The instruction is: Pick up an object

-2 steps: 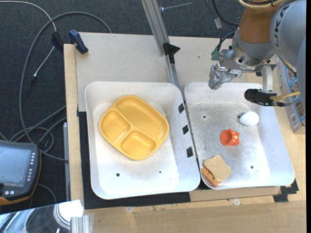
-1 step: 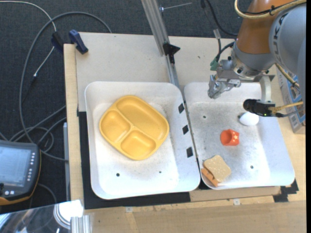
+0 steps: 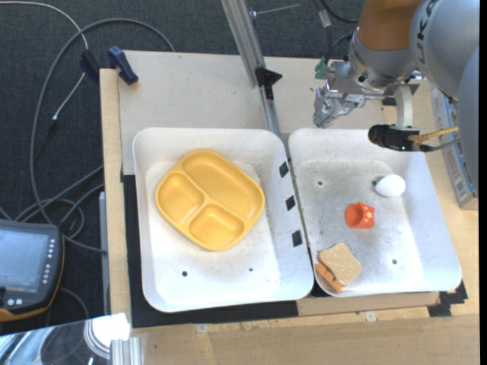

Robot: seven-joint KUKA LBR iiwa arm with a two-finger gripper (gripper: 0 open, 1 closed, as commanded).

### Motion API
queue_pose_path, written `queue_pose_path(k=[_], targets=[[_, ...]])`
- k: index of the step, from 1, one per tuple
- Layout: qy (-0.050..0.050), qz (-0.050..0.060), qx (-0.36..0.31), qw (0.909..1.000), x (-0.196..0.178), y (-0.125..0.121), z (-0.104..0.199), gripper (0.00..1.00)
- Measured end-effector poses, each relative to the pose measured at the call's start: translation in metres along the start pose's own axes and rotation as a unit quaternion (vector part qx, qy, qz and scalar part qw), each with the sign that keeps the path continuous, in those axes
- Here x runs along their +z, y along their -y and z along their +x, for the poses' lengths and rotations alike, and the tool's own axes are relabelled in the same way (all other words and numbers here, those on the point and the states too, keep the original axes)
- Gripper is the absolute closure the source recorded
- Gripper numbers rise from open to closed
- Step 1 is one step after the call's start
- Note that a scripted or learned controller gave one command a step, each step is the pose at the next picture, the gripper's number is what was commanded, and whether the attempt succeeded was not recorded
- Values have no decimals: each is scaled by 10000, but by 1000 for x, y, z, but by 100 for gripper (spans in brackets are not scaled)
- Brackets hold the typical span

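Observation:
In the right bin (image 3: 426, 268) lie a white egg-shaped object (image 3: 390, 185), a small orange-red object (image 3: 360, 215) and a tan sandwich-like piece (image 3: 339, 265) at the front. My gripper (image 3: 328, 114) hangs above the back rim of the right bin, near the bench behind it, apart from all three objects. Nothing shows between its fingers. A yellow divided plate (image 3: 210, 198) lies in the left bin (image 3: 152, 280).
A slanted metal rail (image 3: 245, 40) runs from the top down to the gap between the bins. A blue clip (image 3: 122, 65) sits at the bench's back left corner. Cables and a tablet (image 3: 27, 265) lie on the floor to the left.

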State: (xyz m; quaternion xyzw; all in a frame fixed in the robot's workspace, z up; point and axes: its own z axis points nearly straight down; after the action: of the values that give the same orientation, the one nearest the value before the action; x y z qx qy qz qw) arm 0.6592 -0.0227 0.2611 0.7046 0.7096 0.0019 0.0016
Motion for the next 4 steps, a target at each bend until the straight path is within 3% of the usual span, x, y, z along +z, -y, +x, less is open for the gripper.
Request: queue_pose_path(k=[1, 2, 3, 4], targets=[[4, 63, 48, 10000, -1, 51, -27, 100], [-1, 72, 34, 10000, 31, 65, -26, 100], [4, 22, 14, 10000, 23, 41, -20, 100], [2, 60, 37, 10000, 40, 46, -32, 100]])
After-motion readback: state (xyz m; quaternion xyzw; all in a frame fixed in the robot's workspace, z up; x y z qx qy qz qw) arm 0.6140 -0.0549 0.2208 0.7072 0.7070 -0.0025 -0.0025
